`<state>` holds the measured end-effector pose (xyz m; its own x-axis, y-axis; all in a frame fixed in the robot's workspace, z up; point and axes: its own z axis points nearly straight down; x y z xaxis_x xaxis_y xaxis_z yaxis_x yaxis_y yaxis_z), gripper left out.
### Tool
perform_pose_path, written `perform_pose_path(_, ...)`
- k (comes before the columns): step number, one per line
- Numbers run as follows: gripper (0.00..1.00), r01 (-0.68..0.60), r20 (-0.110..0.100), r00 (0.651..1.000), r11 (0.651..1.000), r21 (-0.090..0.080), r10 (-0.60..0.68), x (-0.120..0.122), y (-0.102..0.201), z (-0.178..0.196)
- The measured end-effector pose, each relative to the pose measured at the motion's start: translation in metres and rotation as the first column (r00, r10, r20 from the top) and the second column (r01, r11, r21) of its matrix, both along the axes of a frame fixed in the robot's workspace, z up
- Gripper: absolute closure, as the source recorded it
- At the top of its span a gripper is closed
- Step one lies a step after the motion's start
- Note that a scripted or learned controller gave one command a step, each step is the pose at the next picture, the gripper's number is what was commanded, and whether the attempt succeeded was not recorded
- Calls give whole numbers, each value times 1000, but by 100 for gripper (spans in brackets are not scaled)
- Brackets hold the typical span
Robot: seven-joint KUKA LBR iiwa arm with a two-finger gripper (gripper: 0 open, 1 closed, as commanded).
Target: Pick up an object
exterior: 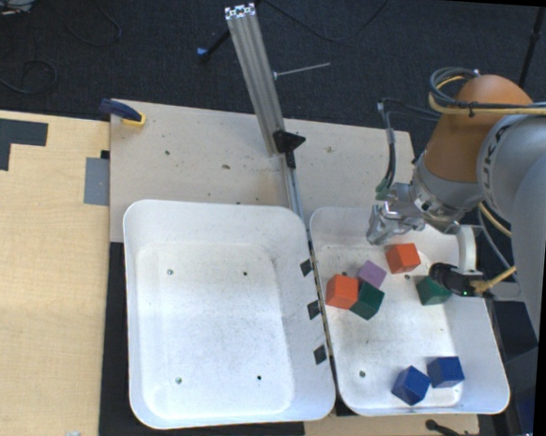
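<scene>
My gripper [381, 232] hangs over the back of the right bin [486, 384], just left of and behind an orange cube [402, 258]. No object shows between its fingers. Near the bin's left wall lie a red-orange cube [342, 291], a purple cube [372, 274] and a dark green cube [368, 302], all touching. A green block [430, 291] sits to the right of them. Two blue cubes [445, 371] [410, 384] rest near the front right corner.
The left bin [149, 240] stands beside the right one, with black clips along the shared wall. A slanted aluminium bar [257, 79] rises behind the bins. The arm's grey and orange body [486, 135] overhangs the right bin's back right.
</scene>
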<state>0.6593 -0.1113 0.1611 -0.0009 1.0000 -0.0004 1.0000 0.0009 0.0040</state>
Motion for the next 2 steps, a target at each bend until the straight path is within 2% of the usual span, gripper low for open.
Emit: perform_pose_path(2, 100, 1, 0, 1000, 1000, -1, -1, -9, -14, 102)
